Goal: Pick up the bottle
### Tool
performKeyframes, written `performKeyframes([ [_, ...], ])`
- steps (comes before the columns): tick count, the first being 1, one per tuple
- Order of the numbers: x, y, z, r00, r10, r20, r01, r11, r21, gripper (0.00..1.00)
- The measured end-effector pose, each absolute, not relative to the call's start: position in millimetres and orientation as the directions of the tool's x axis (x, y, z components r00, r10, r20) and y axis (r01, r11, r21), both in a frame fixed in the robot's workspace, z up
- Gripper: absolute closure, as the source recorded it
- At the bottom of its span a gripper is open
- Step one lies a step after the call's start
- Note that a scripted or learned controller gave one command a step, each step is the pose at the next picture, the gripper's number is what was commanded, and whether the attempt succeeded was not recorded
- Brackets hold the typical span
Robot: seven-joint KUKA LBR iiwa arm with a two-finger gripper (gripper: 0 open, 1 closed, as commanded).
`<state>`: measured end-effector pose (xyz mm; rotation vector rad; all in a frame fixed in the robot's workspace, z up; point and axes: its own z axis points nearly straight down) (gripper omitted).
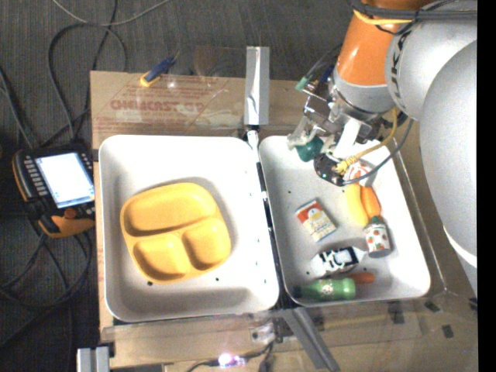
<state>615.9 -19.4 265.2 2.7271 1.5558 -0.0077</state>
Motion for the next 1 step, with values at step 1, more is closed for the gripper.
performKeyframes([
  [1,547.7,49.5,262.9,0.598,0.801,-0.004,0.801,-0.598,-0.005,1.0],
])
